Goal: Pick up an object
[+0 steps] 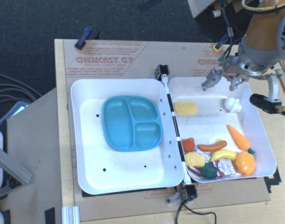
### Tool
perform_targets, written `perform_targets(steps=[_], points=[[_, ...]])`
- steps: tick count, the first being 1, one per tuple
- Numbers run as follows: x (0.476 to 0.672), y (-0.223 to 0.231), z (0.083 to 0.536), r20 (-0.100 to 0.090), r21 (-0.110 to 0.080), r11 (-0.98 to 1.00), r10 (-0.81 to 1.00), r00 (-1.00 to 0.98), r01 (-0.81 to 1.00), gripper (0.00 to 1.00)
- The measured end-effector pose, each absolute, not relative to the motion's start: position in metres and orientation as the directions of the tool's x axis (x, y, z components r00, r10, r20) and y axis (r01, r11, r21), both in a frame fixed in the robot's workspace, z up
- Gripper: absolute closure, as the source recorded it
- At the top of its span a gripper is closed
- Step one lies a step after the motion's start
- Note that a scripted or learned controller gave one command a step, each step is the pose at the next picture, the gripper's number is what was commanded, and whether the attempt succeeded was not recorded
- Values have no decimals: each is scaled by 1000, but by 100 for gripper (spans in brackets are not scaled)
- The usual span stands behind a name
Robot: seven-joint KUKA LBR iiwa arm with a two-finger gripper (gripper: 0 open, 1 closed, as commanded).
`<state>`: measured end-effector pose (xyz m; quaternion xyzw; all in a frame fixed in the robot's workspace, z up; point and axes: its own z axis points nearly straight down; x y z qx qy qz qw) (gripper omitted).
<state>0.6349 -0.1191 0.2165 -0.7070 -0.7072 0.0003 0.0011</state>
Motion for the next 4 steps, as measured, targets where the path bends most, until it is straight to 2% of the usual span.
perform_targets(steps=[1, 2, 3, 4], points=[[584, -132, 145, 1, -2, -1, 1000, 1, 1000, 0], [516, -152, 85, -1, -1, -1, 1000, 1, 1000, 0], [518, -152, 96, -2, 6, -2, 1000, 2, 1000, 100], [479, -138, 171, 0, 0, 0, 1000, 0, 1000, 100]])
